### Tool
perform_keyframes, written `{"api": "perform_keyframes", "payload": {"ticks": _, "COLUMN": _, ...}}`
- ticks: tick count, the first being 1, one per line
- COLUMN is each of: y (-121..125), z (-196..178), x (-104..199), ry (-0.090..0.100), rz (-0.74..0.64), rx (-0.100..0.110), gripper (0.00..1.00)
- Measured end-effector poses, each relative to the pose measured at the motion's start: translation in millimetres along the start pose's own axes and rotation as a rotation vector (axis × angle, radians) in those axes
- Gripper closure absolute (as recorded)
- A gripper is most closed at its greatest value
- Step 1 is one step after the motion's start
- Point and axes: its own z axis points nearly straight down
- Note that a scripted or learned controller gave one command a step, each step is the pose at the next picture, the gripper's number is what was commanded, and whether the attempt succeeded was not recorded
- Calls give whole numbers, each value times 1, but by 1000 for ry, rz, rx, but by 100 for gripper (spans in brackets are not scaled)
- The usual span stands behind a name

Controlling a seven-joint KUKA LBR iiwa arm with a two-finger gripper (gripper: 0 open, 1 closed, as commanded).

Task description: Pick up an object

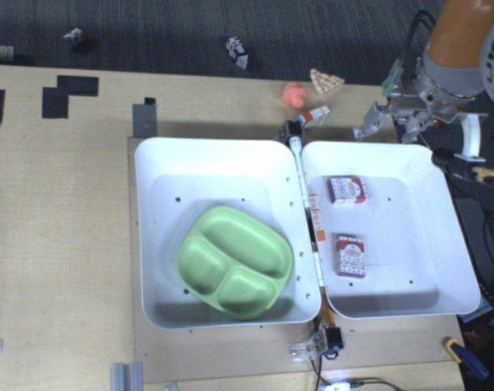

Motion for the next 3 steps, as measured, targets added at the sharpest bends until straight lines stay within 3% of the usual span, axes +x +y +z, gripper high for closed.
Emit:
{"api": "perform_keyframes", "payload": {"ticks": 1, "y": 0, "z": 0, "x": 0, "ry": 0, "rz": 0, "rx": 0, "gripper": 0}}
{"api": "perform_keyframes", "payload": {"ticks": 2, "y": -55, "z": 153, "x": 2, "ry": 1, "rz": 3, "rx": 7, "gripper": 0}}
{"api": "perform_keyframes", "payload": {"ticks": 3, "y": -51, "z": 139, "x": 2, "ry": 0, "rz": 1, "rx": -4, "gripper": 100}}
